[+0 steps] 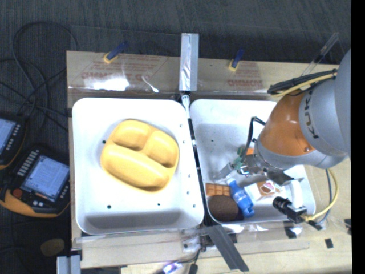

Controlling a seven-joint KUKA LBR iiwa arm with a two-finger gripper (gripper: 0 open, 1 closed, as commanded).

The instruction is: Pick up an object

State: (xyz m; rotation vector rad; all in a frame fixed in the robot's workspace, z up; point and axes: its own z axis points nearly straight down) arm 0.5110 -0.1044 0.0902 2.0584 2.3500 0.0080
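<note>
Camera view, near edge: I see a dark brown rounded lump [223, 208], a blue capped bottle [241, 198] and a small white-and-red packet [266, 189] crowding the right white bin [217, 130].
Gripper [244, 165]: low over that clutter; I cannot tell how its fingers stand.
In the way: orange-banded grey arm [293, 133].
Left white bin [91, 210]: large yellow lobed foam cushion [140, 153].
Far: clear plastic sheet [114, 73], blue-and-yellow clips.

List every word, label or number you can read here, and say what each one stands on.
"KU": dark letters on the grey arm, cut off at the picture's edge.
Red print on the clear sheets behind the bins: too blurred to read.
Handheld screens at left: too small to read.
</note>
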